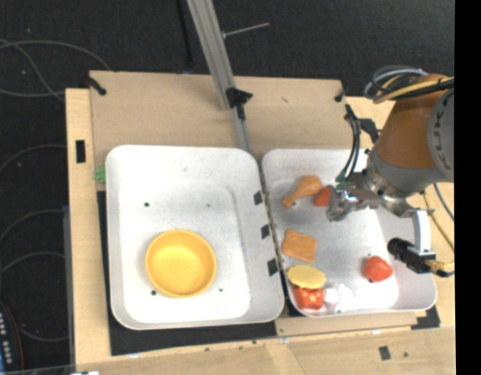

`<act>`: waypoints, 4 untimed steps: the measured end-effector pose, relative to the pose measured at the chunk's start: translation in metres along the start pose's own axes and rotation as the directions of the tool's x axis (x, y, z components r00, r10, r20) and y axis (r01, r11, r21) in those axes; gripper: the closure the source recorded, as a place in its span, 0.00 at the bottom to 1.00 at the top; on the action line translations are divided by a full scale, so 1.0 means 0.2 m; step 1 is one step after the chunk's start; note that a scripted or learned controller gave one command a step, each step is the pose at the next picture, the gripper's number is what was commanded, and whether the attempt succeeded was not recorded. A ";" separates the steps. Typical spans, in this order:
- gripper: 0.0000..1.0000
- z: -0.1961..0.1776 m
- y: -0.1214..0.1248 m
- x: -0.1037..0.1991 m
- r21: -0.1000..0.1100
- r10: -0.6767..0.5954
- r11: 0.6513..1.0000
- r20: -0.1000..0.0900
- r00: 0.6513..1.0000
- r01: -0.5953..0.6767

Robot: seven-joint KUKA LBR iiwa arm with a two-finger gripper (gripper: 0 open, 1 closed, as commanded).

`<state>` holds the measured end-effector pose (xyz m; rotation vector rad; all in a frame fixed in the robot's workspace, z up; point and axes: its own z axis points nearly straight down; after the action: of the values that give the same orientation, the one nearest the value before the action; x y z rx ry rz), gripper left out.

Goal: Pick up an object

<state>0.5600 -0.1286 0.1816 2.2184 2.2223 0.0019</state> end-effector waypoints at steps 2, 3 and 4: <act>1.00 -0.43 0.02 -0.01 -0.005 -0.002 1.000 0.001 1.000 0.002; 1.00 -0.37 0.07 0.20 0.002 -0.004 1.000 0.000 1.000 0.004; 1.00 -0.30 0.12 0.47 0.004 -0.004 1.000 0.000 1.000 0.004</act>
<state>0.5838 -0.0347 0.2422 2.2155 2.2291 -0.0020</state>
